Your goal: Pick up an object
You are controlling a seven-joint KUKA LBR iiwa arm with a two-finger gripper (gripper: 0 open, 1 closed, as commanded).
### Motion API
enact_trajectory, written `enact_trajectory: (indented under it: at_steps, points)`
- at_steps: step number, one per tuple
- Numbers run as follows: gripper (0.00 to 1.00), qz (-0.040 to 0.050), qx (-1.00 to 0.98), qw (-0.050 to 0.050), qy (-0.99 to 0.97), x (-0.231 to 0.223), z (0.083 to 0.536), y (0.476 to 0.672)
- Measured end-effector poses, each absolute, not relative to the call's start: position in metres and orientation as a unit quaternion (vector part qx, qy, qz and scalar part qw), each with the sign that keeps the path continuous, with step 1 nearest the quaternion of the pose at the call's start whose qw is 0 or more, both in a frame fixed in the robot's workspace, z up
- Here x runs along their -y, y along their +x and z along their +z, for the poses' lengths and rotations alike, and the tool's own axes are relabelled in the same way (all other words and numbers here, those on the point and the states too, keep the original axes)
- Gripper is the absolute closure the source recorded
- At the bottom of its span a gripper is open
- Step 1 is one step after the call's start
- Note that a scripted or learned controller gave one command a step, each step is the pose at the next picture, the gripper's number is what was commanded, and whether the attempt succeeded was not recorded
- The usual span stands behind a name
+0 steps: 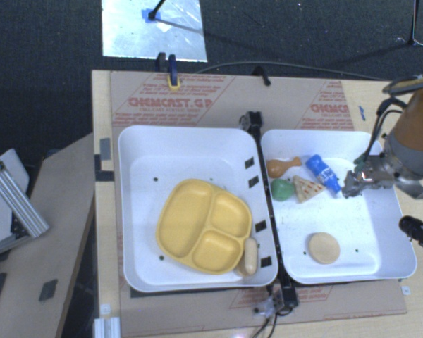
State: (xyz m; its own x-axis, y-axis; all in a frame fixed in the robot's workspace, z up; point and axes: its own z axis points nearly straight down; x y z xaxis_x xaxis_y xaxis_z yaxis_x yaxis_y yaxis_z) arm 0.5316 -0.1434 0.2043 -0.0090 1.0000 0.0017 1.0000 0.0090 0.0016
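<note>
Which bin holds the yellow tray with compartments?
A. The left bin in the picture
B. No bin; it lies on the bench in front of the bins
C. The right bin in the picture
A. The yellow tray lies inside the left bin, while the right bin holds the small items, such as the blue bottle and the round biscuit.

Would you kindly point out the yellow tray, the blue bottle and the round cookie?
yellow tray (187,213), camera view, large compartment floor.
blue bottle (323,174), camera view, mid-body.
round cookie (324,248), camera view, top face centre.
</note>
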Motion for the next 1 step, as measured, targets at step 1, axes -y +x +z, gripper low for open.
enact_trajectory:
  at_steps: [1]
  points:
    - [1.00,-0.0016,0.711,0.000,-0.703,0.0834,0.2113,0.5224]
